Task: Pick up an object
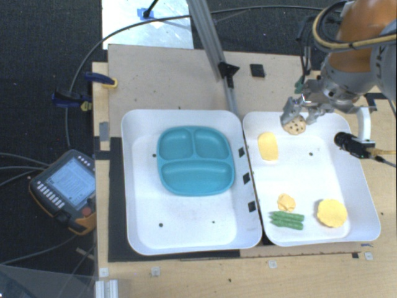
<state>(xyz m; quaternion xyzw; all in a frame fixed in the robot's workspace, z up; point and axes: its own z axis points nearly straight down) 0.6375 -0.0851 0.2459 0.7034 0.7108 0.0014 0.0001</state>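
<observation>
My gripper [298, 118] hangs over the back left corner of the right bin [350, 179]. A round chocolate-chip cookie [294, 127] sits between its fingertips, and the fingers are shut on the cookie's upper edge. Lying on the right bin's floor are a pale yellow oblong piece [268, 146], a small yellow-orange lump [286, 202], a bundle of green beans [287, 220] and a round yellow piece [332, 213].
The left bin [142, 228] holds a teal divided plate [195, 160]. A grey pole [208, 30] slants across the back of the bench. A teach pendant [65, 188] lies off the bench to the left, with cables around it.
</observation>
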